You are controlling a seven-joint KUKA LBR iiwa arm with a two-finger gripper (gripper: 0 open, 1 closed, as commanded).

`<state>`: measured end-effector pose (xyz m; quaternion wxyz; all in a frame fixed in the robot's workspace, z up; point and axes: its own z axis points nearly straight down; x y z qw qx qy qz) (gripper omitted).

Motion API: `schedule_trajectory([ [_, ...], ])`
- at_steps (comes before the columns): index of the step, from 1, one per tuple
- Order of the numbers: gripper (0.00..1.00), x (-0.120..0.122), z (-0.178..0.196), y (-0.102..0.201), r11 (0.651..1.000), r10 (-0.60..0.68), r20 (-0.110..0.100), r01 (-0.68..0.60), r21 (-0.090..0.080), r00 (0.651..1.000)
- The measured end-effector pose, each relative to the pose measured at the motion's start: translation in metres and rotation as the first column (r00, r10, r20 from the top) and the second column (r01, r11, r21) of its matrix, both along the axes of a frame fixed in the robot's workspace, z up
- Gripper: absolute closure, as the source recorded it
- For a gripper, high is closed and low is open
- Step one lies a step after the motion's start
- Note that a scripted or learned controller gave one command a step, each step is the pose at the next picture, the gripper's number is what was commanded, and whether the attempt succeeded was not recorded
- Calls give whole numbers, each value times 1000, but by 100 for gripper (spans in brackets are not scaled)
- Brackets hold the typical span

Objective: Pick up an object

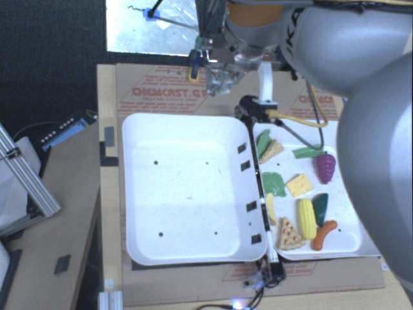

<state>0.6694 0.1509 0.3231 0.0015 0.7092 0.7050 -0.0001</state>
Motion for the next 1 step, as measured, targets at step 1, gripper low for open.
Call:
schedule_trajectory([
  [1,100,-1,27,46,1000,13,3,-13,6,1000],
])
